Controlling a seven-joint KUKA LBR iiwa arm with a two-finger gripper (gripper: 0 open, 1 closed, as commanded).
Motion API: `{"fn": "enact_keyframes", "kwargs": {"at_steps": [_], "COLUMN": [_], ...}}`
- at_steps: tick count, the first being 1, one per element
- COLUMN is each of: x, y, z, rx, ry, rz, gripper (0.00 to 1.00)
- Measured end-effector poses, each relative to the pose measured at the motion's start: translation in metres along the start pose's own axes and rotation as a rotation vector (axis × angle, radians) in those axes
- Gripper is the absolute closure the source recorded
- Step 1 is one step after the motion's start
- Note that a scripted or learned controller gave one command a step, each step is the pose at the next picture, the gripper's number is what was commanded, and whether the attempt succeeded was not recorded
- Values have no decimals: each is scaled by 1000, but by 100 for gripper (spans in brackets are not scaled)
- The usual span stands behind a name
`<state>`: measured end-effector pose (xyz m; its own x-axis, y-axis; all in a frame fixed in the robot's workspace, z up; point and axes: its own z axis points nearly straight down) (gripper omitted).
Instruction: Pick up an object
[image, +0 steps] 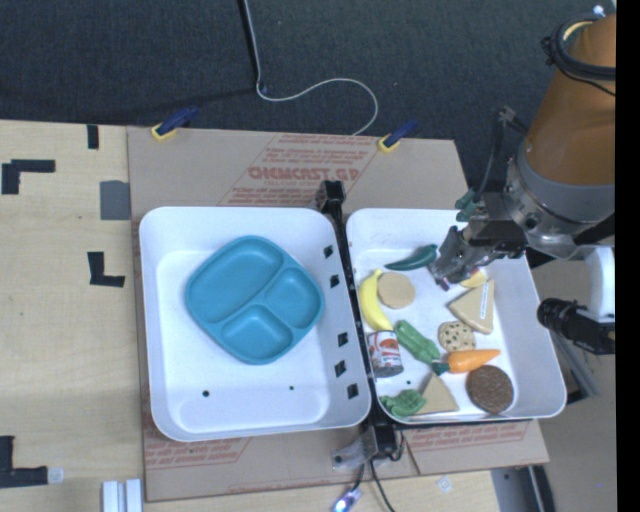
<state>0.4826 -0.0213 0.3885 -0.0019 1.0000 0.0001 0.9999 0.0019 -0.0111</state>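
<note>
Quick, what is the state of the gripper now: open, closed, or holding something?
Gripper: cannot be told; it hangs over the right bin, near the green pepper.

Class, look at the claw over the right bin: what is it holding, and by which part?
It cannot be told: the claw hangs low beside the dark green piece, with no item clearly gripped.

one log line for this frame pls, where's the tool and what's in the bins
arm: in from right | tool: low over right bin, upper part | nearest: dark green piece, yellow wedge | left bin: blue plate | grasp: not confirmed

Probably a robotics lab: taped cardboard (300, 175) under twin white bins (160, 300).
</note>
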Motion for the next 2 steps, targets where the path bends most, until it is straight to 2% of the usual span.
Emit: {"fn": "enact_keyframes", "kwargs": {"at_steps": [1, 2], "x": [48, 38], "y": [1, 2], "z": [78, 53], "rx": [0, -11], "ry": [0, 0], "rz": [-3, 1], "gripper": [100, 100]}}
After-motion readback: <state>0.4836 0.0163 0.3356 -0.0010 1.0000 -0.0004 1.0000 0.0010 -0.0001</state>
